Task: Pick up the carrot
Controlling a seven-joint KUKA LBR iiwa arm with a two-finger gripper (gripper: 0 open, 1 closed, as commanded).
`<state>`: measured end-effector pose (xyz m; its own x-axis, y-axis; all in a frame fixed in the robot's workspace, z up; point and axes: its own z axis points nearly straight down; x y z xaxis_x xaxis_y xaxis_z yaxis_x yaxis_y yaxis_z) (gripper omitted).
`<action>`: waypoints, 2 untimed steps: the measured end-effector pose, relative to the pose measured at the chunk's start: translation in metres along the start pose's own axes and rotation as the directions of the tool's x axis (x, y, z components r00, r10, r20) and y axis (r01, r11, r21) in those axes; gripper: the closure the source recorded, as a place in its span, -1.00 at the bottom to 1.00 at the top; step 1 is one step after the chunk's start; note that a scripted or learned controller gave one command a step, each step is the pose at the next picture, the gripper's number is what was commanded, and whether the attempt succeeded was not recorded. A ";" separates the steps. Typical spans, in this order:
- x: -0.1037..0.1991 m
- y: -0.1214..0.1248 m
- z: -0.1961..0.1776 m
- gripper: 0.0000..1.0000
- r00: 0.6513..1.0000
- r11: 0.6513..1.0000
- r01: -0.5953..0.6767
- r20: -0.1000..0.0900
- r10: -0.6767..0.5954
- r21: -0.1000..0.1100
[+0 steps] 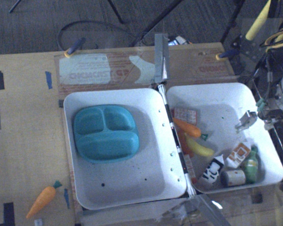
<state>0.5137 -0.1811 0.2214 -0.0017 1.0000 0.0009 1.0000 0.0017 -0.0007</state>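
Observation:
An orange carrot [187, 127] with a green tip lies in the right bin [213, 97], close to its left wall and pointing down-right. A second carrot [41, 201] lies on the bench outside the bins, at the lower left. My gripper [247, 119] hangs over the right side of the right bin, well to the right of the bin's carrot and apart from it. Nothing shows in its grasp.
A yellow banana [200, 148] lies just below the bin's carrot, and a red-and-white packet [185, 114] just above it. A milk carton [213, 170], a can [233, 177], a small box [239, 154] and a green bottle [252, 164] crowd the near right corner. A blue divided plate [105, 132] sits in the left bin [137, 183].

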 end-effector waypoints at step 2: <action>0.082 0.057 0.134 -1.00 0.966 0.966 0.259 0.003 -0.259 -0.006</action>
<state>0.5702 -0.0987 0.0872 -0.2608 0.9654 -0.0017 0.9654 0.2608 0.0059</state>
